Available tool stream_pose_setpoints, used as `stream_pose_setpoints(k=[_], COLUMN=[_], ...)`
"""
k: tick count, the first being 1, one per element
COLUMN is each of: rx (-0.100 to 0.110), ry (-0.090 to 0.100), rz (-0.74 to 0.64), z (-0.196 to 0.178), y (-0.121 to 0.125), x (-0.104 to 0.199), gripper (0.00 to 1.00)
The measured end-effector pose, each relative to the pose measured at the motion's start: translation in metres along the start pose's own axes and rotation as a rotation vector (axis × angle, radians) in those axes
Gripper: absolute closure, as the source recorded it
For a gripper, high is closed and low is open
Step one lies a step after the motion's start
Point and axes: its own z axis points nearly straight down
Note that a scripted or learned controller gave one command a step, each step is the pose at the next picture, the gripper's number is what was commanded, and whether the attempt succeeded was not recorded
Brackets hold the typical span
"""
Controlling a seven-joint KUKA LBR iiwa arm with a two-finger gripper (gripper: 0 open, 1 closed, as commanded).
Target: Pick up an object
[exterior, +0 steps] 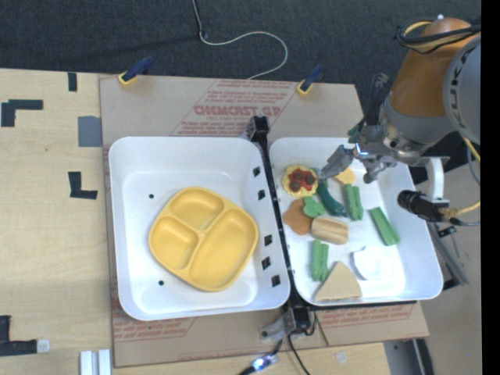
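arm reaches in from right, hand (353,165) low over right bin (414,283) (toy food), fingers spread, holding nothing.

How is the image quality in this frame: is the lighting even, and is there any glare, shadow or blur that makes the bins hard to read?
Camera view: lighting is soft and even; the yellow plate in the left bin is crisp, with only a faint shadow; the white floor of the right bin looks bright, nearly washed out, yet the toy food stays readable; the gripper is slightly soft-edged, its finger state unclear.
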Motion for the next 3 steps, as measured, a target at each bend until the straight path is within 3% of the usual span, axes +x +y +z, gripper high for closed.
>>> stream_pose_setpoints(k=[1, 3], rx=[-0.013, -0.008], ry=[-0.002, -0.002], rz=[-0.003, -0.003], z=[-0.007, 0.104], y=[0.002, -0.006], x=[0.000, -0.001], gripper=[0.00, 0.00])
